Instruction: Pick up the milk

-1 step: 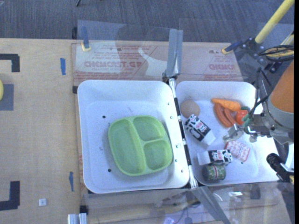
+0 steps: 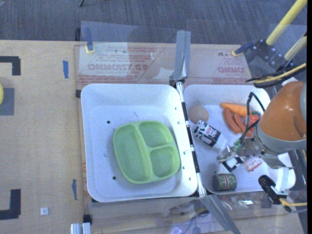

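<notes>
Grey carpet runs behind a pale wooden bench point(image 2: 39, 145), and on it sit my two white bins, the left bin point(image 2: 92, 130) holding a green divided plate point(image 2: 146, 151) and the right bin point(image 2: 207, 145) holding everything that matters to me. My arm point(image 2: 285, 116) comes in from the right edge, its orange band bulking over the bin's right side, wrist bent down so that my gripper point(image 2: 233, 156) hangs low over the bin floor, pointing toward the left bin.

Up and to the left of my fingertips, close by but apart from them, lies the milk point(image 2: 206, 133), a small black-and-white carton tipped on its side and turned at a slant. Whether I am spread or pinched together I cannot tell; metal and shadow blur into one there.

To do this well, I judge I should lift a little, shift toward the carton, turn to match its slant so I close across its narrow faces, then drop straight down around it. A brown egg-like ball point(image 2: 198, 114) sits just beyond the milk, and orange carrots point(image 2: 235, 116) lie off to the far side; I want to crowd neither. Just below me rests a dark green can point(image 2: 224, 182), with a small white-and-red packet point(image 2: 253, 164) beside my wrist.
</notes>
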`<move>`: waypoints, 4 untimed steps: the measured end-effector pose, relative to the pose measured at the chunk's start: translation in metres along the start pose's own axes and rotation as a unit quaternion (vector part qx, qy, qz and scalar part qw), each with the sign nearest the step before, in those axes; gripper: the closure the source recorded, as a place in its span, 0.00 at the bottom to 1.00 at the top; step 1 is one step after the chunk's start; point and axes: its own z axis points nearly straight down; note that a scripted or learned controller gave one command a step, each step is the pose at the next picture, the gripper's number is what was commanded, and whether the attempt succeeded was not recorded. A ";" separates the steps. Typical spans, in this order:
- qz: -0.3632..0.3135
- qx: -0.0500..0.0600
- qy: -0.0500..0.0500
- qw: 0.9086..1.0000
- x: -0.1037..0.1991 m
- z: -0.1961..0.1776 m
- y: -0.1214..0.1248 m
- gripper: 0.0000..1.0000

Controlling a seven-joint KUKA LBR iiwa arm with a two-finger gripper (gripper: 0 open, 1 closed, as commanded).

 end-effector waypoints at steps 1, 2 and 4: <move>0.000 -0.005 -0.002 1.000 -0.001 -0.011 0.003 1.00; -0.198 0.004 0.001 0.980 0.076 -0.077 0.001 1.00; -0.560 0.001 0.002 0.829 0.156 -0.236 0.014 1.00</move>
